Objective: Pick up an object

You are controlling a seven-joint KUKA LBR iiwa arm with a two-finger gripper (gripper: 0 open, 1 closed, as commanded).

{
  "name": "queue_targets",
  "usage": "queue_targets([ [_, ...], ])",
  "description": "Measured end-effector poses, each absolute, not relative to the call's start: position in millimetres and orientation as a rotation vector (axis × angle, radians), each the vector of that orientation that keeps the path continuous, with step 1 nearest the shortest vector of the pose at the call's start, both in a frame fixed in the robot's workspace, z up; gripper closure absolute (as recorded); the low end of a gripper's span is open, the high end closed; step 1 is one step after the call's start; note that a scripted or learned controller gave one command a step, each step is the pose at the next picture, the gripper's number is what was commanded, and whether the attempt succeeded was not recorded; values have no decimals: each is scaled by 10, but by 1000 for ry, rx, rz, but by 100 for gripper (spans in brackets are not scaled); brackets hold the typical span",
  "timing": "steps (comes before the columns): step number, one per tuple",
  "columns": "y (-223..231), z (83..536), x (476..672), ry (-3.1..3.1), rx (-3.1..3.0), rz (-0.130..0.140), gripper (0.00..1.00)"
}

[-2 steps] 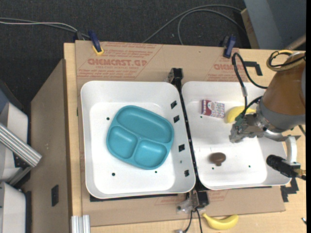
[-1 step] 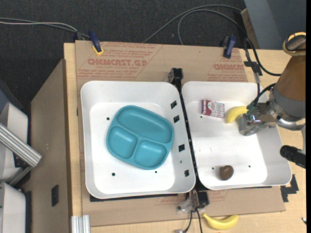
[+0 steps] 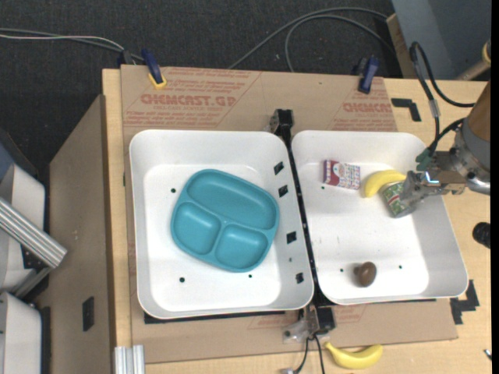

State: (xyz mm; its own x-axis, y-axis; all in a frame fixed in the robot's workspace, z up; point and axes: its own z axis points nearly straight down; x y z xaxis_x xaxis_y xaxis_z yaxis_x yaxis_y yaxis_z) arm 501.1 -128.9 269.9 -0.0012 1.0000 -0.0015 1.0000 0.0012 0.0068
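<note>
Where hand reaches into right bin, green can gripped between fingers.

A teal divided plate lies in a white bin; nearby, a yellow banana, maroon-and-white carton, green-patterned can, brown ball.

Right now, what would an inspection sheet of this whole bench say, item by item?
Surface: cardboard-topped bench bearing a left white bin and a right white bin, side by side.
Job's things: right bin holds a small carton, a banana, a green-labelled can and a brown lump.
Clutter: teal divided plate in the left bin; second banana on the bench's front edge.
Pincer: pincer sits at the can; grip unclear.
Cables: several trail across the dark floor behind.
Surroundings: clamps on the back edge.
</note>
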Motion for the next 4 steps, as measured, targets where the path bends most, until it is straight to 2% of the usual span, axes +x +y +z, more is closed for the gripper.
queue_targets([
  [1,-723,2557,5090,2230,2217,0,100],
  [3,327,2256,5015,2233,2217,-1,100],
  [4,820,2293,4924,2232,2216,1,100],
])
